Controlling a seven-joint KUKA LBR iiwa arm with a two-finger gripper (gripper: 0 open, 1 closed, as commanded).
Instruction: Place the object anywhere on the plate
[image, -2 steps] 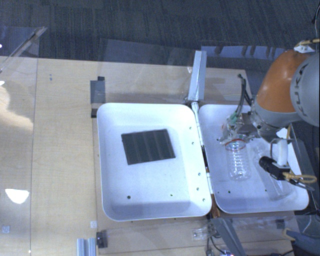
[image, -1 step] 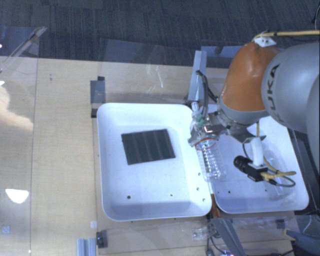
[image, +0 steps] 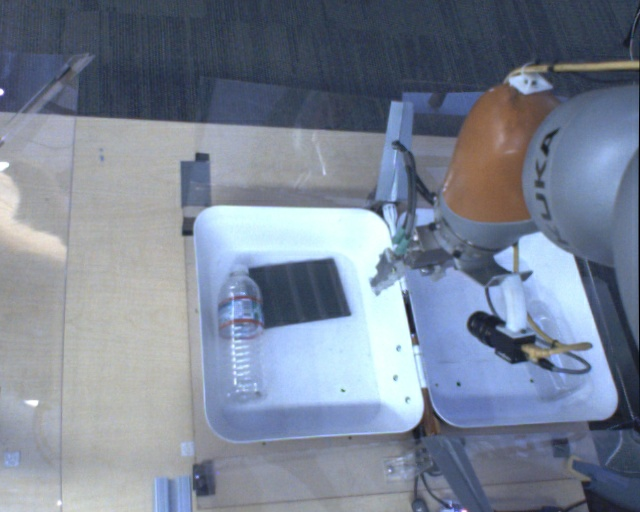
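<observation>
Move claw (image: 386, 276) from the shallow white left bin's (image: 300, 214) right rim to the clear plastic bottle (image: 241, 335) lying just beside the dark ribbed rectangular plate (image: 300, 291); grasp mid-body. Cannot tell whether clenched or released.

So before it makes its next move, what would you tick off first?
1. Object reachable: ok. The water bottle lies on its side along the left side of the left bin, with nothing on top of it.
2. Target ready: ok. The dark square plate lies flat in the same bin, with nothing resting on it.
3. End effector lined up with the bottle: not ok. The end effector hangs over that bin's right rim, across the plate from the bottle.
4. Bottle picked up: not ok. It lies in the bin, apart from the end effector.
5. Gap between bottle and plate: cannot tell. The bottle sits right at the plate's left edge.
</observation>
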